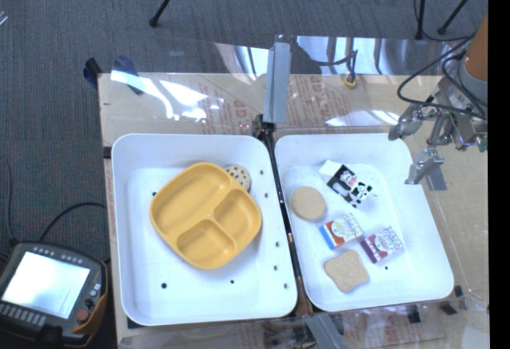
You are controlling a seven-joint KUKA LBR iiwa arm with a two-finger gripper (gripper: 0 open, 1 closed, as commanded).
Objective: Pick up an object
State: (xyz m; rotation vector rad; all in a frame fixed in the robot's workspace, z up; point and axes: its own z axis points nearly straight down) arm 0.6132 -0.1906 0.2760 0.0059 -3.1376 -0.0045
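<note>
While the gripper (428, 168), state unclear, is seen at right edge, five items are counted in right bin (414, 292): two cartons, cow-print box (349, 184), cookie (307, 202), toast (346, 272).

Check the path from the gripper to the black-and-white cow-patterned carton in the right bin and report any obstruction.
Nothing visible blocks it. The gripper sits at the right white bin's upper right corner; the black-and-white cow-patterned carton lies to its left on bare floor, apart from the round tan cookie.

The bench (191, 100) bears two white bins (135, 180) (422, 260) side by side.
</note>
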